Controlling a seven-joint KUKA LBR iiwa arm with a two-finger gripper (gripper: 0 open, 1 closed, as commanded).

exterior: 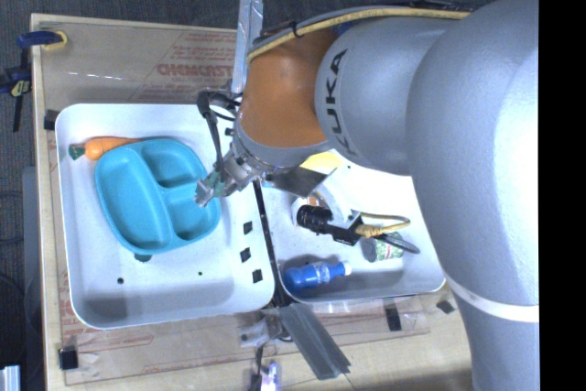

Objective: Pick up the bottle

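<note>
The grey arm comes in from the right and hangs across the far half of the right-hand shallow white bin (426,288). Its gripper (211,188) is past the wall between the two bins and over the left-hand white bin (82,288). There it sits low at the right rim of a bright blue plastic tray with moulded compartments (151,192). I cannot tell from here whether the gripper is open or closed; nothing is visibly caught in it.

The blue plastic bottle with a paler neck (316,274) is in the other bin. It lies on its side along the near wall, neck pointing right, clear of the arm's bulk. It looks to have settled there because the bin floor curves up into that wall, which leaves little room on its near side.

So the bottle is to the right of the gripper and nearer, across the divider and well apart from it. An orange carrot with a green top (103,146) lies at the far left of the left bin, touching the tray's far edge. By my judgement the pick has not begun.
</note>
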